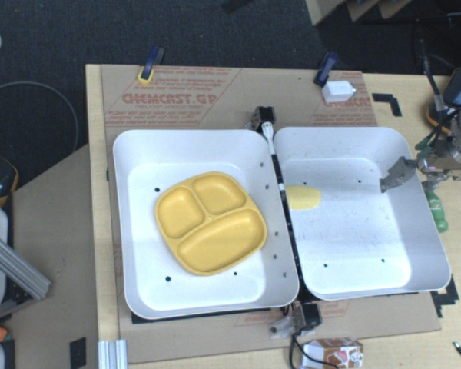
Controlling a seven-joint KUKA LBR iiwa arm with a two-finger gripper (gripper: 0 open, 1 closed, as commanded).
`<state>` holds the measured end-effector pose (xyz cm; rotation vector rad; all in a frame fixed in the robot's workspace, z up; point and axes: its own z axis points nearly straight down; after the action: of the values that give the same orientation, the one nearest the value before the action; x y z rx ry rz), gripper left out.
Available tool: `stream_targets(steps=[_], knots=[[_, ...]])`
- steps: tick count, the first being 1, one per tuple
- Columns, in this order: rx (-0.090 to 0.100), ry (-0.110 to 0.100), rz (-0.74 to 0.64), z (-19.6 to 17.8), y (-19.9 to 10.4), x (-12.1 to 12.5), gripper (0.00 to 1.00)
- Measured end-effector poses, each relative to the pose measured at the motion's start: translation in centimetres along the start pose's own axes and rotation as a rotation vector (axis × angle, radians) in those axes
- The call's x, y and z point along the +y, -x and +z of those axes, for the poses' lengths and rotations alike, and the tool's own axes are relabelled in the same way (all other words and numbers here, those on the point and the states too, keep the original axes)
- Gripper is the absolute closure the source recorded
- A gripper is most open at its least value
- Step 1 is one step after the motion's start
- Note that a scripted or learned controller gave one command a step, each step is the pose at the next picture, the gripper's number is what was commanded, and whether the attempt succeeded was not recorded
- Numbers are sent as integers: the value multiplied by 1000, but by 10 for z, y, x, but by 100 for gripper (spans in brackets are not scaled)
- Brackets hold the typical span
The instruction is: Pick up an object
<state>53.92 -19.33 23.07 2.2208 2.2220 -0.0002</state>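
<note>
Small pale-yellow object (303, 197) lies flat in right bin (353, 283), hard against left wall beside divider. Yellow sectioned plate (210, 221) sits mid left bin (131, 206). Gripper (396, 174) hovers at right bin's far right, well apart from object; you cannot tell finger state from here. Your risk: object's low profile and wall contact may block one finger, so grasp slips.
</note>
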Motion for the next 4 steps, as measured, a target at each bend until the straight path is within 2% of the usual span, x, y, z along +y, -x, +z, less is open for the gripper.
stream_targets(steps=[1,2,3,4], knots=[[-2,19,-7,-175,-62,-40,0],[-4,20,-3,-314,-69,-60,0],[2,-10,-15,-220,-221,-57,0],[0,4,-1,-235,-212,-56,100]])
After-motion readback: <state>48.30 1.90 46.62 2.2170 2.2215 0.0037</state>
